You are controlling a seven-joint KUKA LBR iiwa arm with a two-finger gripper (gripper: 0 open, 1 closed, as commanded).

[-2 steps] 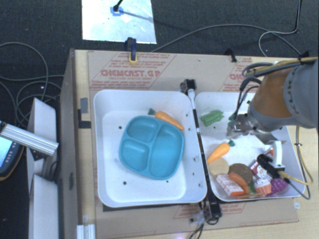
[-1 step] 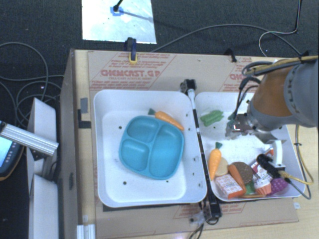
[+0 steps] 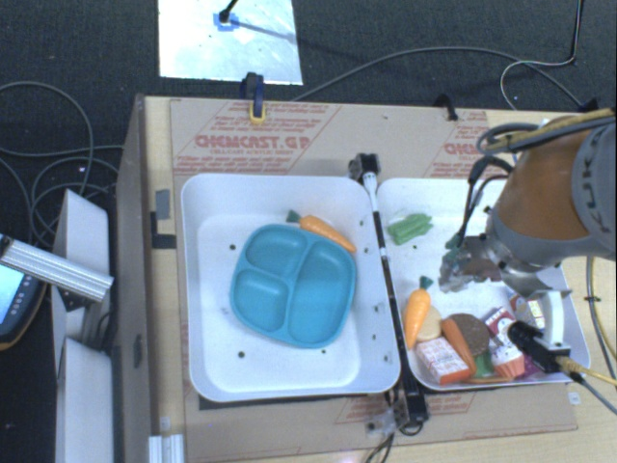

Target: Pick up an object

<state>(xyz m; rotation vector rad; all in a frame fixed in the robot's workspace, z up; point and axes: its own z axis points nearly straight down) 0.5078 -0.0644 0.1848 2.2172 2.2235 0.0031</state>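
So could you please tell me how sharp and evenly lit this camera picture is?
In the camera view, the gripper is smeared and its fingers unreadable; the blue tray and the carrot in the right bin look fairly crisp; lighting is even with soft shadows; the shiny sheet behind the bench glares, nearly washed out.

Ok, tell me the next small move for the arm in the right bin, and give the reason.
Probably a short descent toward the near side, onto the toy pile. The gripper sits over bare floor of the right bin, with nothing visibly between its fingers. The closest item is the carrot, leaning against the pile; the green piece lies alone farther back.
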